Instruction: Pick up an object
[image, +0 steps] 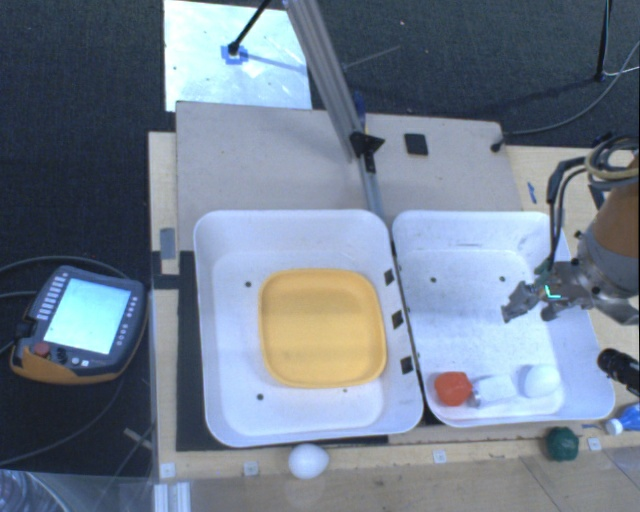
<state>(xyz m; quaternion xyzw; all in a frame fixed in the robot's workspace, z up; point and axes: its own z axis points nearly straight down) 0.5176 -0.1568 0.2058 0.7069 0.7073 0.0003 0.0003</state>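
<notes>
My gripper hangs over the right side of the right bin, its two fingers spread apart with nothing between them. Below it, along the bin's near wall, lie a red-orange object, a small white cylinder and a white ball. The gripper stands above and apart from all three. A yellow square plate lies in the middle of the left bin.
A white egg-shaped object and a dark green ball lie on the bench in front of the bins. A teach pendant rests at the far left. A slanted metal pole rises behind the bins.
</notes>
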